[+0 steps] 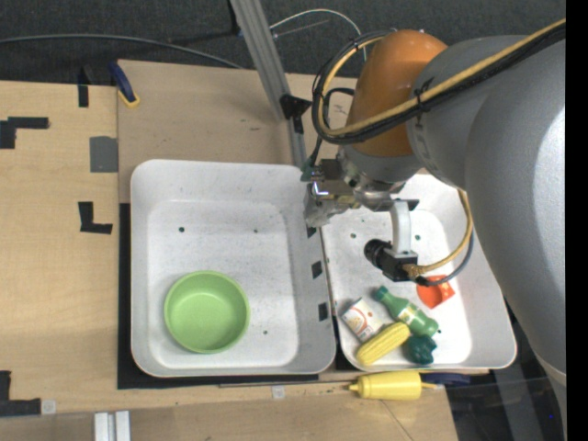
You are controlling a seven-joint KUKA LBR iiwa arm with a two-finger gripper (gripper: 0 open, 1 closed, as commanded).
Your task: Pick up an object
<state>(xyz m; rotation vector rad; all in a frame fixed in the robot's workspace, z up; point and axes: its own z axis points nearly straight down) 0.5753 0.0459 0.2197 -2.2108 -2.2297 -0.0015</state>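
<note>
Over the rim between the left shallow white bin [220, 228] and the right shallow white bin [464, 333], poised with the metal claw [319, 200]. Cannot tell how wide open, nor see anything gripped. Likely at the approach step, nothing lifted yet. Clustered at the right bin's near end: yellow plastic corn cob [382, 343], green plastic bottle [407, 313], small white labelled can [360, 320]. Needs next a shift toward that cluster, then a descent onto one piece.

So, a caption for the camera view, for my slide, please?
KUKA arm's gripper at the bins' shared rim: green bowl in left bin, toy corn in right bin.
</note>
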